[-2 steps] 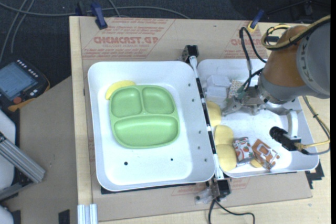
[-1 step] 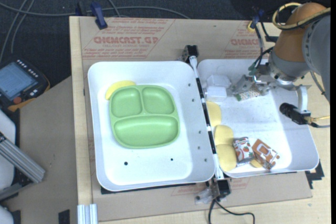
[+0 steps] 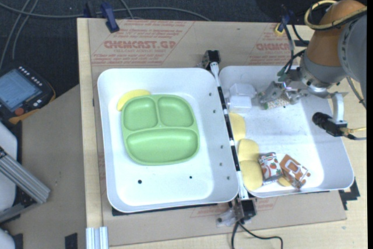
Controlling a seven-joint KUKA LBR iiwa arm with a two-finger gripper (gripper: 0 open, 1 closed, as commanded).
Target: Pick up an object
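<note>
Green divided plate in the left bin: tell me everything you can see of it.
The green divided plate looks like matte light-green plastic, rounded-rectangular, with three compartments: two small ones on its far side, one large one nearer. It lies flat, face up, on the floor of the left bin. A yellow object pokes out at its far-left corner, touching or tucked under it.

- The arm [image 3: 335,38] entered from the right edge of the camera view, in the upper right quarter.
- Its grey casing carried an orange band [image 3: 341,14] above the wrist.
- The wrist was angled down and to the left.
- The gripper [image 3: 278,95] sat low at the arm's left end, pointing left.
- The gripper's metal parts appeared as a small, cluttered shape; the state of its tip could not be judged.
</note>
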